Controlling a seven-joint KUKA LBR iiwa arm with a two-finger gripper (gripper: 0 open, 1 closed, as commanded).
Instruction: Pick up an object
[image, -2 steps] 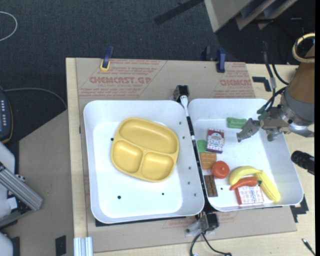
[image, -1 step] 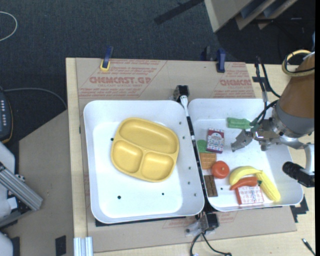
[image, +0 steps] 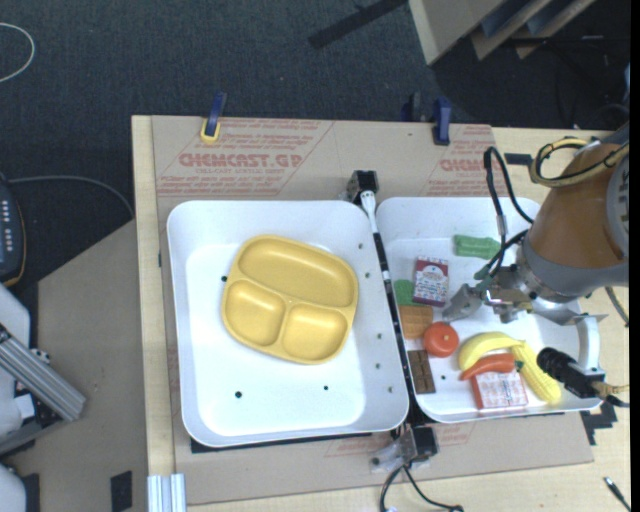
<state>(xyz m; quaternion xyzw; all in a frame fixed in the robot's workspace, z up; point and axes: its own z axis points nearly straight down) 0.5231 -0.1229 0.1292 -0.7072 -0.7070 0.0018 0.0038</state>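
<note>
1. Candidate objects: all are lying in the right bin (image: 440, 215). A small red-and-white carton (image: 431, 280) is sitting near the bin's middle; a red tomato (image: 441, 340) is lying below it; a yellow banana (image: 487, 346) is resting just beside the tomato; a green block (image: 476, 244) is sitting toward the far wall.
2. More items: a red packet (image: 498, 389) and a corn cob (image: 541, 379) are crowding the near right corner, touching the banana's group.
3. End effector (image: 478, 299): it is hovering between the carton and the banana, above the tomato's right. Whether its fingers are spread or pressed together cannot be told; nothing is showing between them.
4. Advice, as a judgement: the tomato is looking the nearest target; descending straight, centring over it and avoiding the banana's edge should be helping the grasp.
5. Left bin (image: 200, 330): it is holding a yellow divided plate (image: 289, 298).
6. Counter (image: 150, 180): it is carrying both bins side by side.
</note>
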